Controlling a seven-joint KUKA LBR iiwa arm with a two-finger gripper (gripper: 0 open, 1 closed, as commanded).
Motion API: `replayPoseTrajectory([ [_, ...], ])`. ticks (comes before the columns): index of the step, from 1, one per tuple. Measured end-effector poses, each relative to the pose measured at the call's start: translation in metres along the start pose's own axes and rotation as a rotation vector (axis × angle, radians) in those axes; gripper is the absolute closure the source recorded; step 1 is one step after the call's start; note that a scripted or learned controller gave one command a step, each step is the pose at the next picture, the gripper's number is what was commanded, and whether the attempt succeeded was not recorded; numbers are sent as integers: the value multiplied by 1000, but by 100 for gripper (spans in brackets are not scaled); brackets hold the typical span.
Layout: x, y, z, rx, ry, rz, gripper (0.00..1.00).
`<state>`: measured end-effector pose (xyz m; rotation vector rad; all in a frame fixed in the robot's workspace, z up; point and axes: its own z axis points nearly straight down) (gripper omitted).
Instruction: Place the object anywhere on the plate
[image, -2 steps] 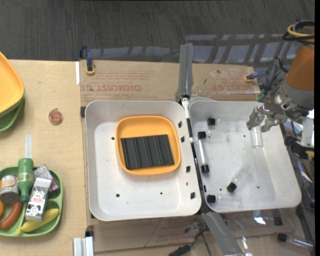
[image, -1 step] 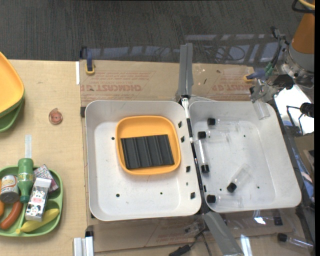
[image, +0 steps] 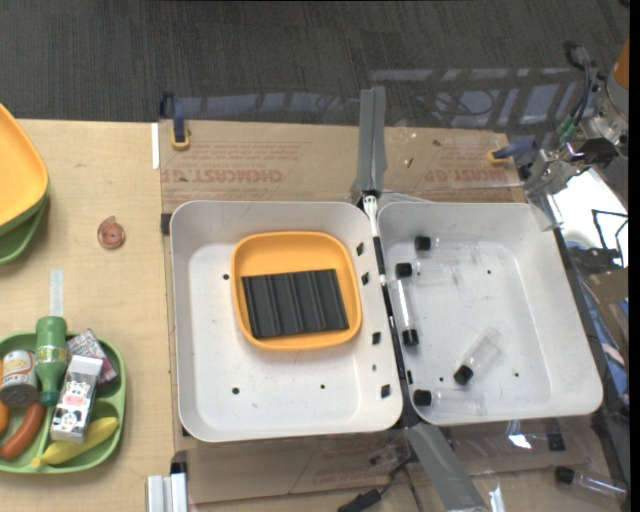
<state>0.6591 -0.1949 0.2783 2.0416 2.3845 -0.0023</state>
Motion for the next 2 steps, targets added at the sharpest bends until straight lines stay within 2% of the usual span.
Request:
replayPoseTrajectory([
  [1,-23,-3,-54,-1,0,-207,100],
  [2,-27,-4,-118,-1,0,-384,100],
])
